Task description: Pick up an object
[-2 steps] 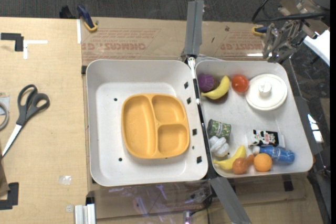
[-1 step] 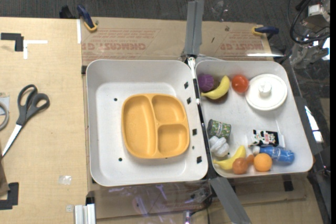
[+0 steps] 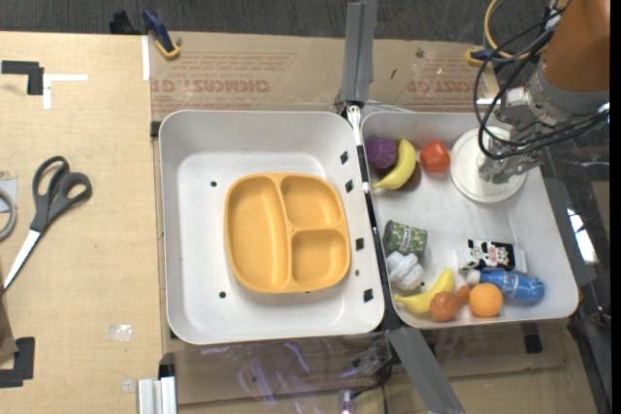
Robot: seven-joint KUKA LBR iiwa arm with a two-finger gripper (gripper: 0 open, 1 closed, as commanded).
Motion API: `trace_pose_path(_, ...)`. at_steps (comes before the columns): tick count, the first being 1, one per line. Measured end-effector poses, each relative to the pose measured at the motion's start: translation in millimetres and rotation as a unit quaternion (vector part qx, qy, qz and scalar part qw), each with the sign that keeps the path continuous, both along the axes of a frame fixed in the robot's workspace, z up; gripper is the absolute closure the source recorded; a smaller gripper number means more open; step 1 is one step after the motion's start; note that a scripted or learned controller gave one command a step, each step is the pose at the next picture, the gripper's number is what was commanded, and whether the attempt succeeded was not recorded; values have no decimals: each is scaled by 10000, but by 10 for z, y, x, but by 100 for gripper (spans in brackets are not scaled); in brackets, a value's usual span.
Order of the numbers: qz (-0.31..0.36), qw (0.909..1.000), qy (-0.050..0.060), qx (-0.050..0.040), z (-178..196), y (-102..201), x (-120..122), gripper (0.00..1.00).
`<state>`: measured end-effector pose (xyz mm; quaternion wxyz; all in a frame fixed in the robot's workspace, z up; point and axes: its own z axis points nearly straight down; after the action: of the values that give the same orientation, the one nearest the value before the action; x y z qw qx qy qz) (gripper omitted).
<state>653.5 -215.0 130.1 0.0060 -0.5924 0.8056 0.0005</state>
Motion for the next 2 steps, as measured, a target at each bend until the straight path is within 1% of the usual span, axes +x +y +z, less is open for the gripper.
trace_pose_path(1, -1646, 9863, 29, -17, -366, 660, -82, 100)
trace_pose_path(2, -1648, 9863, 26, -19, -364, 657, -81, 0)
